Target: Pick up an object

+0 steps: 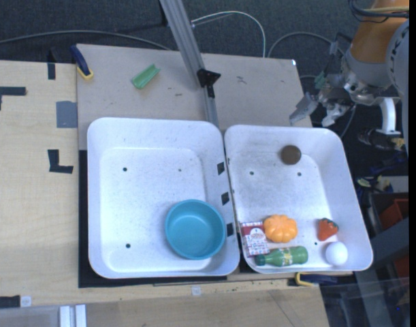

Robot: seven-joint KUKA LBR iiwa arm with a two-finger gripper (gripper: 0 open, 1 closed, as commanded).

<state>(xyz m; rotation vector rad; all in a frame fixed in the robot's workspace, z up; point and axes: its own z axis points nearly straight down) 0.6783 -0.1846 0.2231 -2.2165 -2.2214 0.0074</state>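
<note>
**Arm parked off the right bin, every object down in the trays**

And here we are, looking down on the bench with both white bins side by side. The arm [381,29] sits high at the top right, orange band glowing above the wrist, and the gripper [315,104] hangs just outside the far right corner of the right bin [262,142], over the bench edge rather than over the tray itself. Are the fingers wide or narrow? I cannot tell from this angle; the tip is a grey blur against dark floor.

Down in the right bin, the candidates wait. A small brown round object [291,154] lies alone near the far wall, the closest thing to the gripper but clearly apart from it. Along the near edge it's crowded: an orange pumpkin-shaped toy [280,228], a red-and-white packet [254,239] just to its left, a green bottle [282,256] lying on its side below them, a small red item [327,229] and a white egg [336,253] in the near right corner.

Over in the left bin [119,142], a blue bowl [194,229] sits upright near the front right corner. On the bench beyond, a green block [145,76] lies by a slanted metal pole [184,33].
</note>
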